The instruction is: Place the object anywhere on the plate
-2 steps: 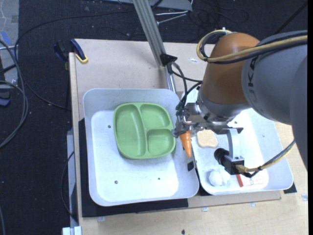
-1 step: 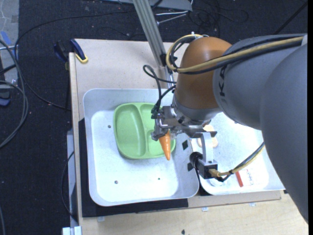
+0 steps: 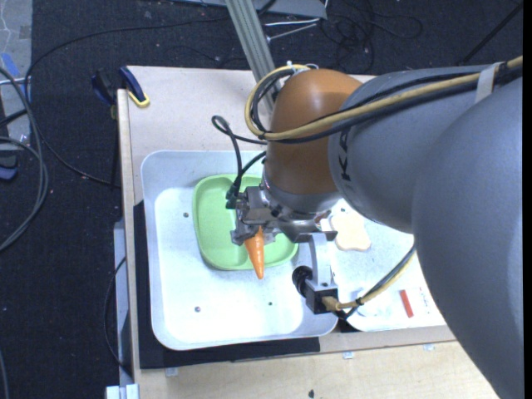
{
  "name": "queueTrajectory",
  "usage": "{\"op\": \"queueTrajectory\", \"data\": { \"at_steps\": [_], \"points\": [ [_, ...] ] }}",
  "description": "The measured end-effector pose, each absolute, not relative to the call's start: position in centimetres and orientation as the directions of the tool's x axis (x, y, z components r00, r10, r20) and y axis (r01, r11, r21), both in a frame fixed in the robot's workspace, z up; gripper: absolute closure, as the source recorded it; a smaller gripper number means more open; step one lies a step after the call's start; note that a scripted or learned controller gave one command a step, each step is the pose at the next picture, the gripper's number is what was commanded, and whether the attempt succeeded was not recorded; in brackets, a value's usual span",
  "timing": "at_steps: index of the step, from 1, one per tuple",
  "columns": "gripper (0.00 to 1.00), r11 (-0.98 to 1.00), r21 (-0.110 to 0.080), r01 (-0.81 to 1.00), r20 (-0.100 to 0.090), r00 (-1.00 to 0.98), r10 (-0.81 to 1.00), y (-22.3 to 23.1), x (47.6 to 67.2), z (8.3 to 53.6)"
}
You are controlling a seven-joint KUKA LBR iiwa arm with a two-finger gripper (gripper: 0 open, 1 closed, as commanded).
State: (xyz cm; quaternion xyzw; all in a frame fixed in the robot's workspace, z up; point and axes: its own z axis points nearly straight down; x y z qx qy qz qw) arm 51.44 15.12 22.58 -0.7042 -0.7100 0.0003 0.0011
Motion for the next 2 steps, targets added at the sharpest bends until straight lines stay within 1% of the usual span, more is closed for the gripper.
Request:
{"op": "queueTrajectory", "data": {
  "at_steps": [1, 2],
  "points": [
    [1.0, 0.008, 0.0, 1.0, 0.002, -0.008, 1.0, 19.7, 50.88, 24.07],
    [0.0, 0.003, 0.0, 1.0, 0.0, -0.003, 1.0, 19.37, 50.93, 24.0]
  ]
}}
